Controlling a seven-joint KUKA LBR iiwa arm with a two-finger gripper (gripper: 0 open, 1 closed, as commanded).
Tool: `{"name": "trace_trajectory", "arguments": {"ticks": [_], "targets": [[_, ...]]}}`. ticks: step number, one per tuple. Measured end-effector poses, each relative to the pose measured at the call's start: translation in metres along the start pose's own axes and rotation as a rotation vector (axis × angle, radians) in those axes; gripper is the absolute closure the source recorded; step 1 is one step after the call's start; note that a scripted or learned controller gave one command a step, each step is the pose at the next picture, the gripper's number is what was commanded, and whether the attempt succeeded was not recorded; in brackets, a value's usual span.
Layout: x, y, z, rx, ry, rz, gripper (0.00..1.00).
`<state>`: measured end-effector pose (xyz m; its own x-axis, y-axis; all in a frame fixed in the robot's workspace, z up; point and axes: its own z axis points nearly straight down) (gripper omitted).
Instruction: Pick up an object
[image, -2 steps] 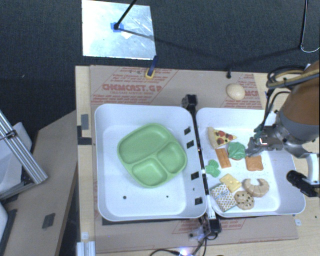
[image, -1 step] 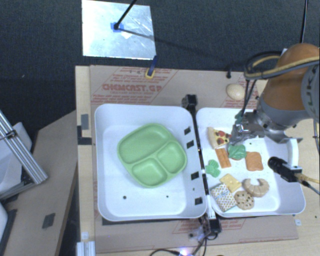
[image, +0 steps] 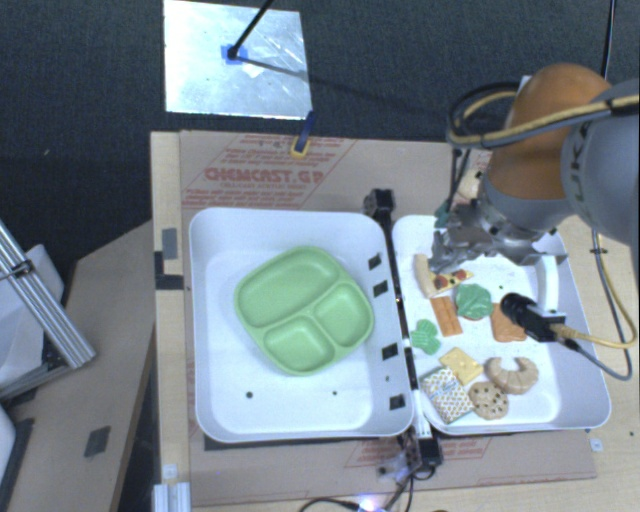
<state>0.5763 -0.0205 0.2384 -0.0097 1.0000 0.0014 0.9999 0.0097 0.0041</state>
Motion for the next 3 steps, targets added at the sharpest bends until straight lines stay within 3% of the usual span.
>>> {"name": "trace_trajectory", "arguments": {"ticks": [1, 3], "targets": [[0.029, 0.022, 0.006, 0.001, -0.001, 0.002, 1.00], [0.022, 0.010, 0.021, 0.004, -0.002, 0.010, 1.00]]}}
